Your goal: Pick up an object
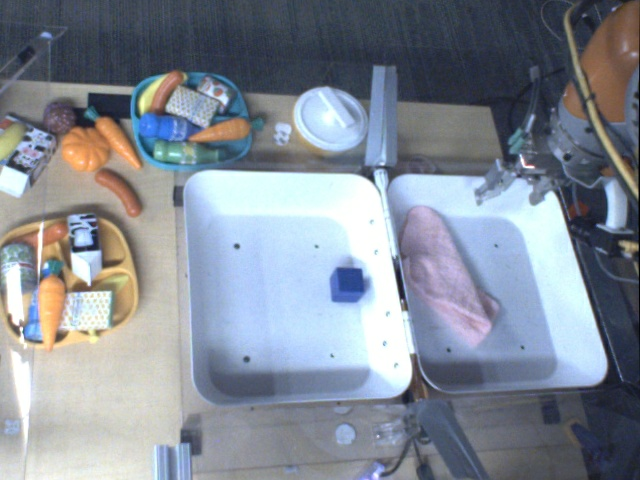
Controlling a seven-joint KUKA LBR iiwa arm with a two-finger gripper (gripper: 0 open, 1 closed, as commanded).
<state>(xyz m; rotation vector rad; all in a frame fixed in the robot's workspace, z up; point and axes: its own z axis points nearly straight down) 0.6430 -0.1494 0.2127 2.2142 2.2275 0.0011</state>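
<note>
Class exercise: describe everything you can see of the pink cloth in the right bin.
The pink cloth is soft, crumpled fabric, bunched into a long lump. It lies flat on the floor of the right bin, slanting from upper left to lower right, with its upper end near the bin's left wall. The gripper is apart from it, at the bin's upper right edge.

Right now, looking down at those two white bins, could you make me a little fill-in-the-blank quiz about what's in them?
1. The small cube in the left bin is ____ in colour.
2. The pink cloth lies in the ____ bin.
3. The gripper hangs over the right bin's ____ edge, apart from the cloth.

Missing words: blue; right; far
</note>
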